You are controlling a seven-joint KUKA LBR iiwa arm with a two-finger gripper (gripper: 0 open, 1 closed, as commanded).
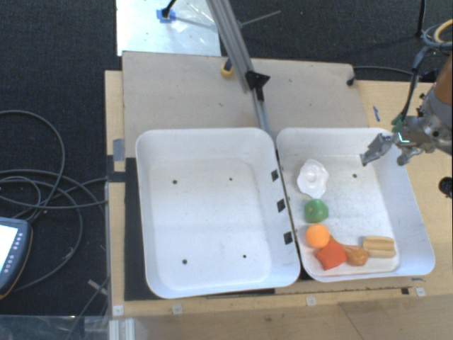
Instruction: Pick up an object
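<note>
Objects [316, 210] — 6, unlabelled — in right bin [407, 190]; fingers [386, 154] above.

The arm [440, 98] is running off the right edge, most of it cut away. At the left edge, a grey handheld screen [10, 252] is showing only partly.

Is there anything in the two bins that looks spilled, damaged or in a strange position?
Nothing stands out. The white object, green ball, orange ball, red piece and bread roll lie inside the right bin, crowded toward its near corner. None is outside it.
</note>
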